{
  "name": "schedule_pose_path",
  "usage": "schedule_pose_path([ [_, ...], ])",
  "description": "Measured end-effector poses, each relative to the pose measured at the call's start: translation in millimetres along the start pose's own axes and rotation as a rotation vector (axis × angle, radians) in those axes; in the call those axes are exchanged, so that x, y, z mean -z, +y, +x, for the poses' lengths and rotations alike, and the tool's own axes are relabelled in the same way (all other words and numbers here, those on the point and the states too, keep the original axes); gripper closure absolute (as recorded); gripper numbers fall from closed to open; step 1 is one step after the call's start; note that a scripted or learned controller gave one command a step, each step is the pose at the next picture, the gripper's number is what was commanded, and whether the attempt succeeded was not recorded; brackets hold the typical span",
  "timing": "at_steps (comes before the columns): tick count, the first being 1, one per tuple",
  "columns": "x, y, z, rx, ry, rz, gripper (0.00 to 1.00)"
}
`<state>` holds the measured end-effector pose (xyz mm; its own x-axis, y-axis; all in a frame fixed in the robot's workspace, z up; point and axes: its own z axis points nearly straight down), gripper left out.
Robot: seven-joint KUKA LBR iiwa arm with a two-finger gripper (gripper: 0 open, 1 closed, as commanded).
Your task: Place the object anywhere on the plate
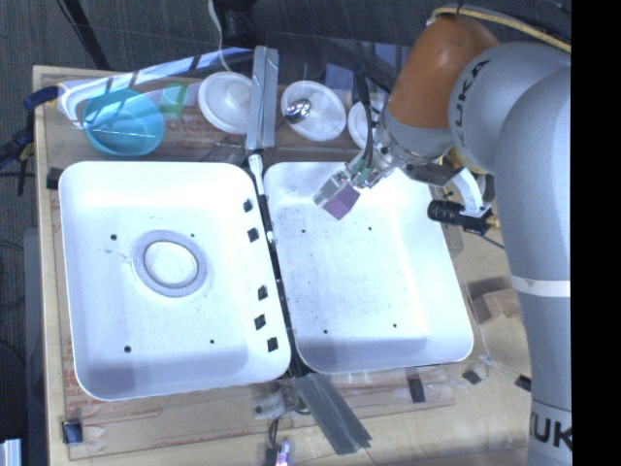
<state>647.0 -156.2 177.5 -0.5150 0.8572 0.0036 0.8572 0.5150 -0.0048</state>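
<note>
The gripper (351,184) is pinching a small purple block (340,201) above the right bin (427,328), upper centre of frame. The plate (171,263) is lying in the left bin (87,348), so the block probably needs carrying leftward.

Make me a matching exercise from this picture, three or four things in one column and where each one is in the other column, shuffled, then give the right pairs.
Things:
1. plate
2. blue bowl
3. purple object
4. gripper

Places:
A. on the bench beyond the left bin
B. over the far side of the right bin
C. flat in the left bin
D. at the gripper's tip, above the right bin

Pairs: 1-C, 2-A, 3-D, 4-B
</note>
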Motion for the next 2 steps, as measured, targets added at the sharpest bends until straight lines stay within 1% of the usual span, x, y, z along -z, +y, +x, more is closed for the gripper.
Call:
schedule_pose_path([
  [1,31.2,42.7,52.2,-0.144,-0.001,0.000,1.00],
  [2,76.7,75.2,106.9,-0.178,-0.001,0.002,1.00],
])
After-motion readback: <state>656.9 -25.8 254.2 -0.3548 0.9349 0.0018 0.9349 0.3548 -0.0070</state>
